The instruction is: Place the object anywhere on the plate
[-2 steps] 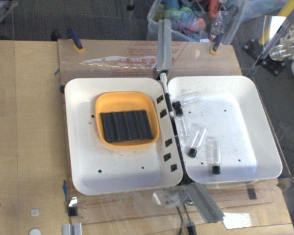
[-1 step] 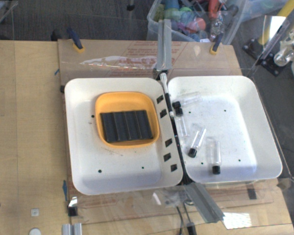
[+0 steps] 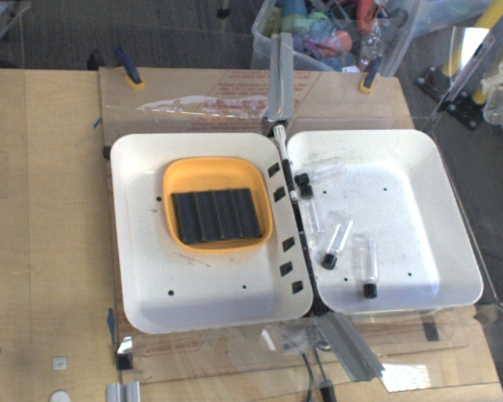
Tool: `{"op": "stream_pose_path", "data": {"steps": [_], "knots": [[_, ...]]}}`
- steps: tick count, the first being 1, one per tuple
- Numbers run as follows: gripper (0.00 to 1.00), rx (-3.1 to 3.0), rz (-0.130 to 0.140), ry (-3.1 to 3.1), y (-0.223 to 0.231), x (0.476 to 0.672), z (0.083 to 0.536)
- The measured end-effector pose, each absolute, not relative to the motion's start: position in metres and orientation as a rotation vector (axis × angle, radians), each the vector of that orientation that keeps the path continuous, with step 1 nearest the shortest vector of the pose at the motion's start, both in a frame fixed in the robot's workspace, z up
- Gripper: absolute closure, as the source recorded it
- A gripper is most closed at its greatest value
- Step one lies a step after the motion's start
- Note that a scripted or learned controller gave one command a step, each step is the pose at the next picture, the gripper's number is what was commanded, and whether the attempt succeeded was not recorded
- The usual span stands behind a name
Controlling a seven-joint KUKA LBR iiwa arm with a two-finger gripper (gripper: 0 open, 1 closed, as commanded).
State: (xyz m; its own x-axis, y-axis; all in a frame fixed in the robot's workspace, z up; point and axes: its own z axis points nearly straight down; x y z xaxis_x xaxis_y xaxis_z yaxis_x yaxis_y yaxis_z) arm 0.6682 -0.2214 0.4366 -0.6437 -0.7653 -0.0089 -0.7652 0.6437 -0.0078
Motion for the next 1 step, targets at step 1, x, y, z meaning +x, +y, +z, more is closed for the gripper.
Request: {"op": "stream_pose_path", "data": {"steps": [1], "knots": [[1.0,-1.798,-0.005,2.564,-0.2213,0.6682,0.4362]]}}
